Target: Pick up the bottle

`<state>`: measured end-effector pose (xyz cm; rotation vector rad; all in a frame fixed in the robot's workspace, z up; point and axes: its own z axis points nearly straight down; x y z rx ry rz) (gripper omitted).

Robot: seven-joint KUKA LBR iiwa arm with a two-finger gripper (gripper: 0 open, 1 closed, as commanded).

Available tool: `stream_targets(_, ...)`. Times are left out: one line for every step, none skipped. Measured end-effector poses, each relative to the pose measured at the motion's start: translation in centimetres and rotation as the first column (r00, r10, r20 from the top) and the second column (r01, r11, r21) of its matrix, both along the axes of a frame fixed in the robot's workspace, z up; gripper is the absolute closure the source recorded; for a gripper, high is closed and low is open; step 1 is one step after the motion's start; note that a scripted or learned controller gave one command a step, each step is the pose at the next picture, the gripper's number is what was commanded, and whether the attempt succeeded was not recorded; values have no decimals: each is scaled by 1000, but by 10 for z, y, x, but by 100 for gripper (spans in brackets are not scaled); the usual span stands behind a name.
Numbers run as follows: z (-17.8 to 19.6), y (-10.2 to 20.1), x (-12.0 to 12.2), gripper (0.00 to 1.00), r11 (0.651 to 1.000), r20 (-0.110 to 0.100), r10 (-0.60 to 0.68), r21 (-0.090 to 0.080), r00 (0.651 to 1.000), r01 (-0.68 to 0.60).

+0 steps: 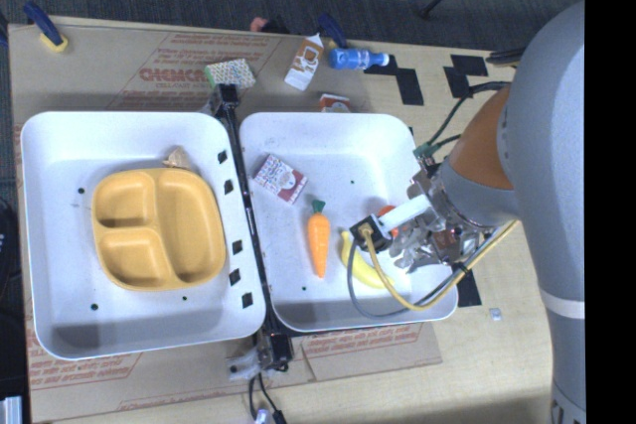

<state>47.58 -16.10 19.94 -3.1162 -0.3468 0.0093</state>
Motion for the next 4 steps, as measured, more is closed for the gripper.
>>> stream_targets(12, 1, 1, 100, 1000, 3, -14, -2, 1000, 14)
stream_targets(20, 15, 1, 100, 1000, 4, -11, -2, 1000, 11)
stream_targets(9, -4, 0, 100, 1000, 1, 13, 0, 1000, -13)
stream_targets(-2, -50, 0, 100, 1000, 3, -13, -3, 1000, 13)
